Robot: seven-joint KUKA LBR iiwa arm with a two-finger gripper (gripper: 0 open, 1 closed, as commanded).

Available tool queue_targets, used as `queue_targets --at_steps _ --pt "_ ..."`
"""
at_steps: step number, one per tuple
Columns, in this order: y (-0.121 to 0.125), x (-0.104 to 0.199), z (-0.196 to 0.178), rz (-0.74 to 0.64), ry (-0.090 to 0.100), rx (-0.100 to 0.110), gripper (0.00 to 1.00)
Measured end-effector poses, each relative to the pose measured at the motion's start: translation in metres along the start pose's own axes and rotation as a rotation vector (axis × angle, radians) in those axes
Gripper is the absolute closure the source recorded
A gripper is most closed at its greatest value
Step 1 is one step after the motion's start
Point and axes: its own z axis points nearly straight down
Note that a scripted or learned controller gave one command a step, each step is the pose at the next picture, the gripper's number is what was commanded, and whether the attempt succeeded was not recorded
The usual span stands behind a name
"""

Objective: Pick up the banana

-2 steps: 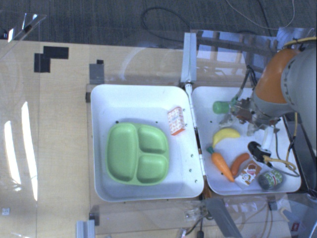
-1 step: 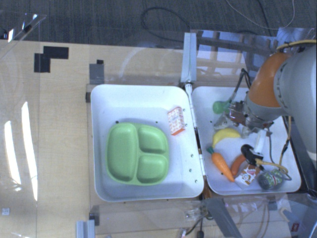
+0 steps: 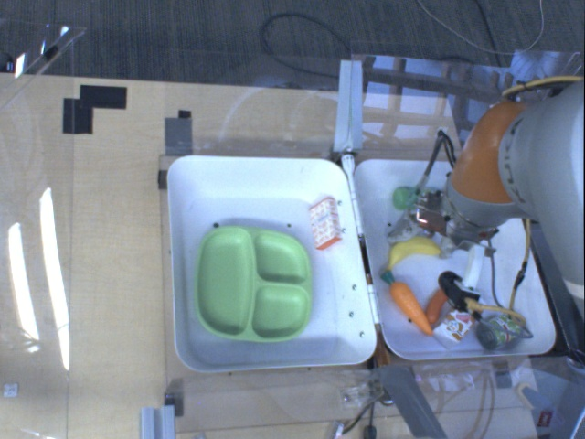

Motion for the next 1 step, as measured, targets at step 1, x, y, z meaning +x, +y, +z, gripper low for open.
queue_targets --at_steps 1 --pt "0.0027 0.0024 -0.0129 -0.003 0.004 -0.008 1.00"
